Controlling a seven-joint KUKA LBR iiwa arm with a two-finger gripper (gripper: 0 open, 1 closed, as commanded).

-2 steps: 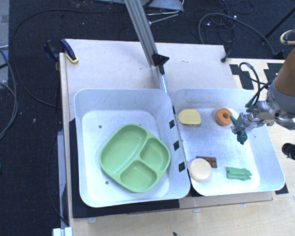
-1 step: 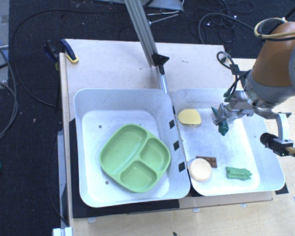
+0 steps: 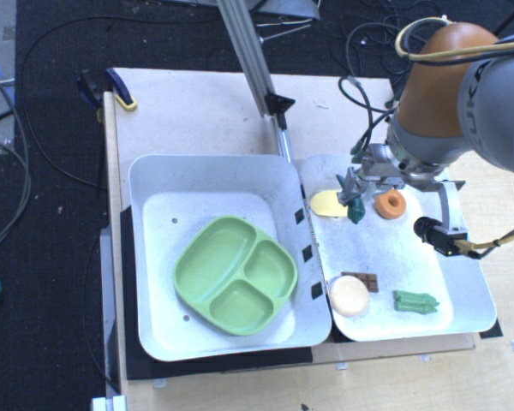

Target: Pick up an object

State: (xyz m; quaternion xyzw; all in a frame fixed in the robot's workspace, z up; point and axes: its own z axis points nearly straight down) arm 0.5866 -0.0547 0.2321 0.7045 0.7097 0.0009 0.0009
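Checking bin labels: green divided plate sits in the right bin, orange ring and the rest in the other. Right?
No. The camera view shows the green divided plate in the left bin; the orange ring and the other items lie in the right bin.

One fixed cam above bench, angled down, both bins in frame

Orange ring lies flat in right bin.

A pale wooden bench seen from above carries two shallow white bins set side by side and touching — the left bin and the right bin — with a blue-and-yellow tool near its far left corner.
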